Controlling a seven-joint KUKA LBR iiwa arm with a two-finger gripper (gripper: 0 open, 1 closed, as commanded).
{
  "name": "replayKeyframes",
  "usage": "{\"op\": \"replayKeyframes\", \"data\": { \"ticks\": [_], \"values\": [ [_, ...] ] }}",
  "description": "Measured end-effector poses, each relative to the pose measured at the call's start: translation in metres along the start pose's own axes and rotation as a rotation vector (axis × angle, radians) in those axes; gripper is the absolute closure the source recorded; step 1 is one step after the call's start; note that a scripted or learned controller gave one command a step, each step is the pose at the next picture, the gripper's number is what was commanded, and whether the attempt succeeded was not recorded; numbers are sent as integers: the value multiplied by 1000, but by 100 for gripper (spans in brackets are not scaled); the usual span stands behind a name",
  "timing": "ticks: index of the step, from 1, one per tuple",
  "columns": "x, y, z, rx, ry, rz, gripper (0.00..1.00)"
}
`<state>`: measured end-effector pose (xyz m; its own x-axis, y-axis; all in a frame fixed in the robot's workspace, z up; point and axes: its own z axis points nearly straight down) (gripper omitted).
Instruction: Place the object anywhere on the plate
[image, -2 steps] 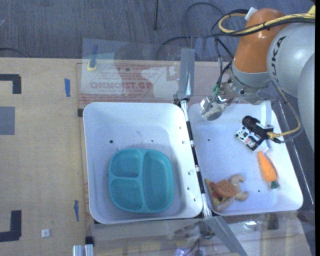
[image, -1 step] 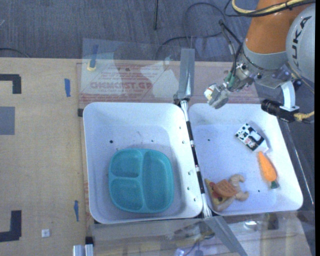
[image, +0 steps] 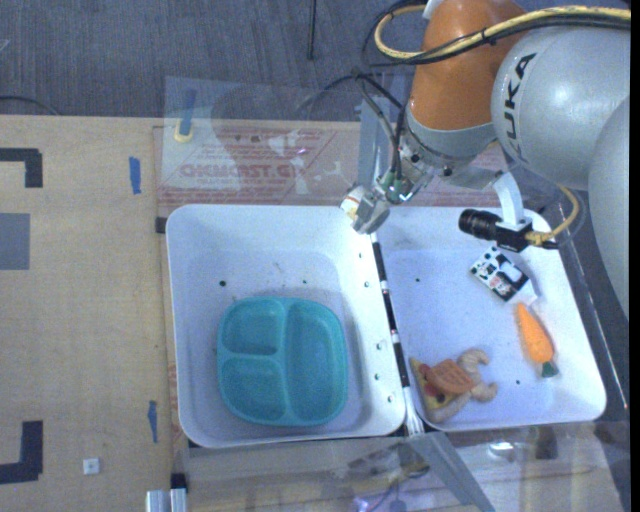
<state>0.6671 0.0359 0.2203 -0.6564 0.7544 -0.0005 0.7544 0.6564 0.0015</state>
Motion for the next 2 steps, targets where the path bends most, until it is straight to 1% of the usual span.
{"op": "replayKeyframes", "data": {
  "ticks": [1, 2],
  "values": [
    [121, -15, 42, -1, 0, -82, 100],
    [120, -16, 41, -1, 0, -80, 0]
  ]
}}
